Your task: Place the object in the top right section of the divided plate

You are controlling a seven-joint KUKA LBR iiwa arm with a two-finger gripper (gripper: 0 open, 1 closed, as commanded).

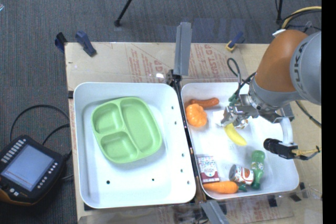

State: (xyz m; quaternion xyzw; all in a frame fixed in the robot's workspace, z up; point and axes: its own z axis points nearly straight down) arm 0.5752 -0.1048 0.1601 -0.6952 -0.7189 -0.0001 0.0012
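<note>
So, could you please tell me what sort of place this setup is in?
Probably a robotics lab, not a kitchen: a KUKA arm reaches over two white bins on a clamped board, toy food fills the right bin, and a teach pendant lies on grey carpet.

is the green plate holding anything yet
No. All three sections of the green divided plate are bare; the toy food lies in the right bin.

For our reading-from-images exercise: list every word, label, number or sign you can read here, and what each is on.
"KU": on the grey arm, cut off at the edge.
Red print on the cardboard: reversed, unreadable.
Small box label: too blurred.
Can label: too blurred.
Handheld screen: too small.
</note>
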